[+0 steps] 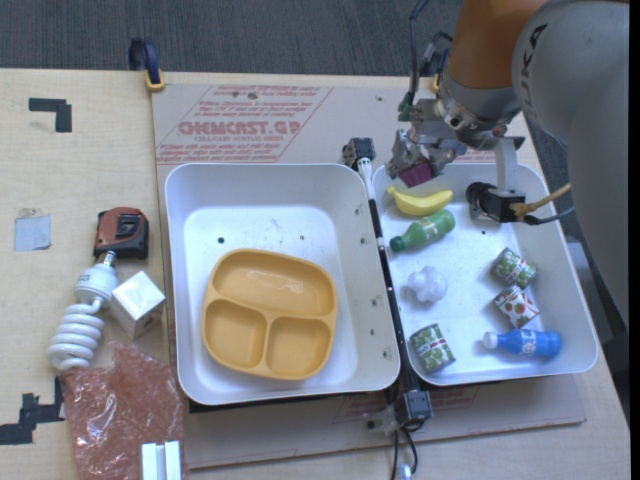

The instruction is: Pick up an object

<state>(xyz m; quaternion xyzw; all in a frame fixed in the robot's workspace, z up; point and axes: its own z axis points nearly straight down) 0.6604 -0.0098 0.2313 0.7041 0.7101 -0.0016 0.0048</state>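
Observation:
My gripper (414, 166) hangs over the far left corner of the right bin (578, 298), shut on a small magenta block (417, 175) that shows between its fingers. The block seems lifted just above a yellow banana (421, 201). Below the banana lie a green bottle (423, 232) and a white crumpled lump (428, 284). Near the front are a green can (432, 347) and a blue bottle (523, 343). Along the right side sit another green can (512, 267) and a red-and-white carton (516, 306).
The left bin (190, 218) holds a yellow divided plate (270, 313). On the bench to the left lie a tape measure (122, 233), a spiral light bulb (85, 313), a white cube (138, 298) and a pink bag (120, 398).

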